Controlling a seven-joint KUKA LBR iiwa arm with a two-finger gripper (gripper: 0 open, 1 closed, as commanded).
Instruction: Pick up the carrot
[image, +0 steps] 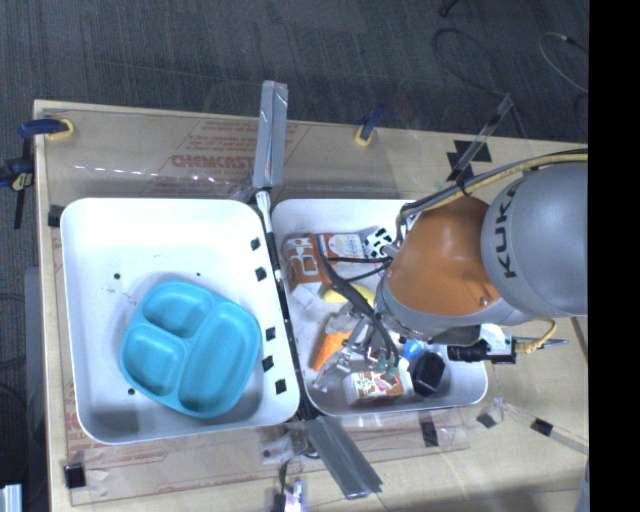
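The carrot (324, 349) is a short orange piece lying in the right bin (300, 215), near that bin's left wall. My gripper (350, 352) hangs low over the clutter just to the right of the carrot, very close to it or touching it. The grey and orange arm covers most of the bin's right half and hides part of the carrot's right side.
A blue divided plate (190, 345) lies in the left bin (90, 240). In the right bin are a brown packet (300, 258), an orange and white carton (345, 245), a yellow item (352, 296) and a colourful packet (378, 384) by the front wall.
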